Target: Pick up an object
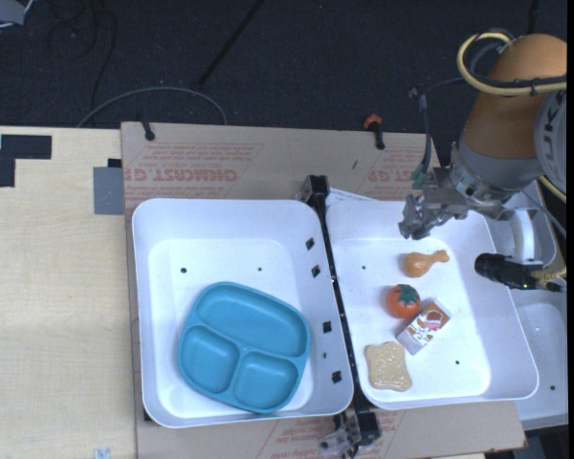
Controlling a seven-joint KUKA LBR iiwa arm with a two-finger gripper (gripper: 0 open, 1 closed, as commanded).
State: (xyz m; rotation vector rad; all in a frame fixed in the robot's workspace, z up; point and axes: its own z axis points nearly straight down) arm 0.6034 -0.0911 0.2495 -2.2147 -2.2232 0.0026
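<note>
Overhead, two white bins are seen side by side on a cardboard sheet laid over a pale wooden bench. The left bin is occupied by a blue tray with three compartments, set toward the near edge and turned at a slant. Four small things are held in the right bin: an orange drumstick toward the far side, a red tomato just below it, a small carton touching or nearly touching the tomato on its right, and a tan biscuit-shaped piece nearest the front. The gripper is seen over the far part of the right bin, just above the drumstick and apart from it; nothing is seen between its fingers, and whether it is released or clenched cannot be told. Beyond the bench, dark carpet crossed by black cables is shown. Two clamps are fixed at the sheet's far edge.
</note>
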